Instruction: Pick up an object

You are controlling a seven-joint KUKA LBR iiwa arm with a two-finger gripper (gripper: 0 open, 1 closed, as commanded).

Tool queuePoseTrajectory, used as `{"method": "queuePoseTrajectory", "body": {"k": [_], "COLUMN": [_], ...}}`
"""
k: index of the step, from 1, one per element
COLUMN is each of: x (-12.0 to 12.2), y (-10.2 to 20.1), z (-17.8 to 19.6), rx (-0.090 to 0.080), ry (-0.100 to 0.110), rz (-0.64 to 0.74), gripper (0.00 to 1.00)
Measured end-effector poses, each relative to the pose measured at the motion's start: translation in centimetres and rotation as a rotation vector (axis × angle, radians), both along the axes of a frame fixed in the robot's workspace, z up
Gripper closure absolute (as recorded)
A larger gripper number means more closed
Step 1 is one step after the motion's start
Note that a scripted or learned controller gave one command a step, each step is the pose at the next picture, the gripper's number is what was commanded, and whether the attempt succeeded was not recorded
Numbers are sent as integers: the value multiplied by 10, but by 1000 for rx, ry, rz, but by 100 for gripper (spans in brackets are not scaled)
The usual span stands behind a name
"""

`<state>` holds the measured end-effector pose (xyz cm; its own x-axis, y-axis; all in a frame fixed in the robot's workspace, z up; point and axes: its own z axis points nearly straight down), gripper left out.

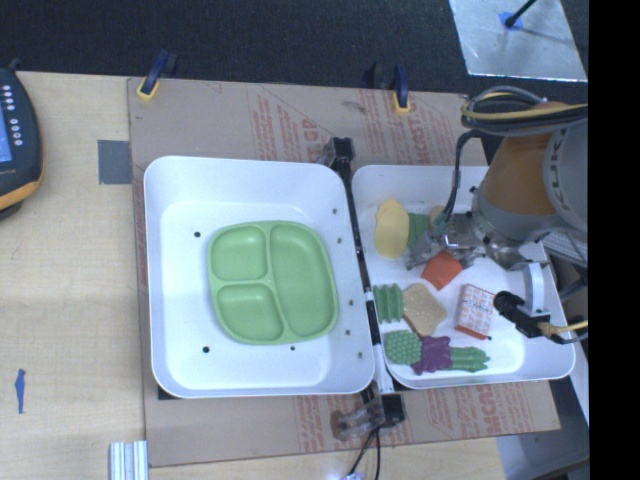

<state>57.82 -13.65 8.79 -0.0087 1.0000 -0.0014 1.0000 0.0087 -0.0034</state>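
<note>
Gripper (447,240) is down in the right bin (545,368), upper middle, right over an orange block (441,268) and beside a yellow lemon-shaped toy (391,227). Finger opening is hidden by the wrist, so can't tell whether it has hold of anything. Orange block sits just below the gripper, touching or nearly touching it. Rest of the right bin: tan bread-slice toy (424,309), green ridged piece (387,301) left of it, red-and-white packet (474,311) to the right, dotted green piece (402,346), purple grape-like toy (435,353) and a green leafy piece (468,358) along the front edge. Left bin (170,268) holds a green three-compartment plate (272,281), roughly centred. Both bins sit on a cardboard sheet (250,118) clamped to the bench.
</note>
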Motion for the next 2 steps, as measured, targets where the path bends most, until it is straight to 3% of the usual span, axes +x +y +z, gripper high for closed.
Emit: {"method": "queuePoseTrajectory", "body": {"k": [1, 2], "x": [-1, 40], "y": [-1, 76], "z": [15, 119], "rx": [-1, 2], "ry": [-1, -12], "rz": [-1, 3], "gripper": [100, 100]}}
